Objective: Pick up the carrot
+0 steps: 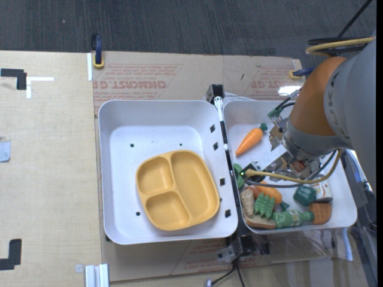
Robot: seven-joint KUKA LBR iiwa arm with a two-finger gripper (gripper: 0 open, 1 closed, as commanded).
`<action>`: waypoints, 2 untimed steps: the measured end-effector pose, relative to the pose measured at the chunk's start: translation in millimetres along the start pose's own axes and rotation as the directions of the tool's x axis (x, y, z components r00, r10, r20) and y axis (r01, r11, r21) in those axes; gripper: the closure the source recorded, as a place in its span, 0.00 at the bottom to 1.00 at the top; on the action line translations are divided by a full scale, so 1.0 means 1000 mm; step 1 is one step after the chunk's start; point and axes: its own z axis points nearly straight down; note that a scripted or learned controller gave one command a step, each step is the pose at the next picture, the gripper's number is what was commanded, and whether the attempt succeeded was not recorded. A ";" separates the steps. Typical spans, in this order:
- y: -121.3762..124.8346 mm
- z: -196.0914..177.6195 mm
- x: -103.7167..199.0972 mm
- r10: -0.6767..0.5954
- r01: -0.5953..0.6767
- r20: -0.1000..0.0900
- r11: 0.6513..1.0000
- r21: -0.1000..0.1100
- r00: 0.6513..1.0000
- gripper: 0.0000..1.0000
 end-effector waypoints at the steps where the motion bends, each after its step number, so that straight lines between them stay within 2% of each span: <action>1: 0.060 0.067 -0.042 -0.123 0.123 -0.002 0.992 0.000 0.992 0.00; 2: 0.050 0.100 -0.037 0.159 -0.159 -0.002 0.987 0.002 0.987 0.00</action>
